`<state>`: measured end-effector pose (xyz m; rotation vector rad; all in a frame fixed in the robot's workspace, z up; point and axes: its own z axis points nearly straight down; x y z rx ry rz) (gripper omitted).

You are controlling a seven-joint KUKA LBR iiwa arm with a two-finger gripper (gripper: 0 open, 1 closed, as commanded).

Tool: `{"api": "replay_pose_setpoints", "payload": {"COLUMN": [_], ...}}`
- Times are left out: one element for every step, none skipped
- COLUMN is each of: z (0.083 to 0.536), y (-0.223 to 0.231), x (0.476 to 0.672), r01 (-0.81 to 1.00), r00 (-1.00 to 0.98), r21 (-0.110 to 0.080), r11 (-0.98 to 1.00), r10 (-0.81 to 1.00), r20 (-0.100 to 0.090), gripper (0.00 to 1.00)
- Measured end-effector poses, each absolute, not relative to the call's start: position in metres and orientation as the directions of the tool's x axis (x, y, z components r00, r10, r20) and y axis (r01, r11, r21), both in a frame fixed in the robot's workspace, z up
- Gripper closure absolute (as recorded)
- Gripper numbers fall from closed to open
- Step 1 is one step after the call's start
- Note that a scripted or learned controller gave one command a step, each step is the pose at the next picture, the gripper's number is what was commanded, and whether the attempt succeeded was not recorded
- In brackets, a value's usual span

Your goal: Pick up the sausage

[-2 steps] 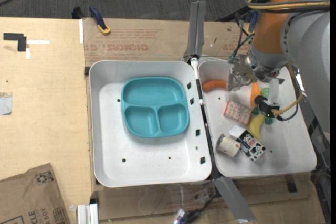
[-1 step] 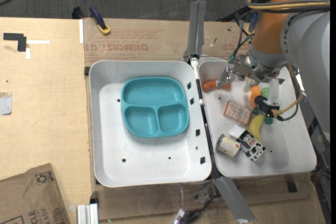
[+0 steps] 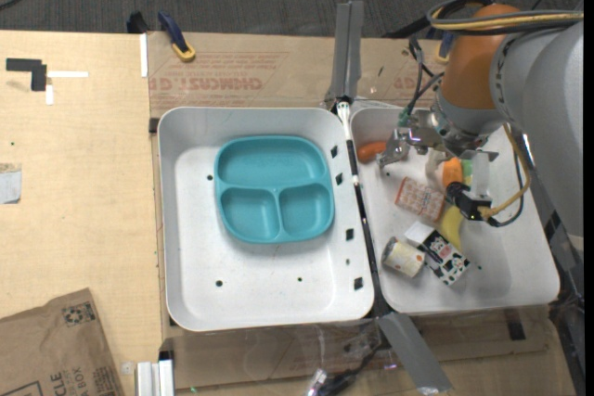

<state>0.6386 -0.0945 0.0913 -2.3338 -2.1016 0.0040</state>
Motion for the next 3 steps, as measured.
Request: {"api": "replay_pose_setpoints", "payload": {"z": [0.191, 0.099, 0.092], "y": [-0.074, -0.095, -0.096], "x": [0.617, 0.662, 0.65], "r01": [0.999, 0.998, 1.0], "r00": [0.045, 0.062, -0.007], "r21": [-0.001, 0.013, -0.001], "r11": [-0.045, -0.062, 0.007], "r10": [0.999, 0.998, 1.0], "r20": [-0.001, -0.002, -0.001], "gripper": [0.0, 0.0, 0.0]}}
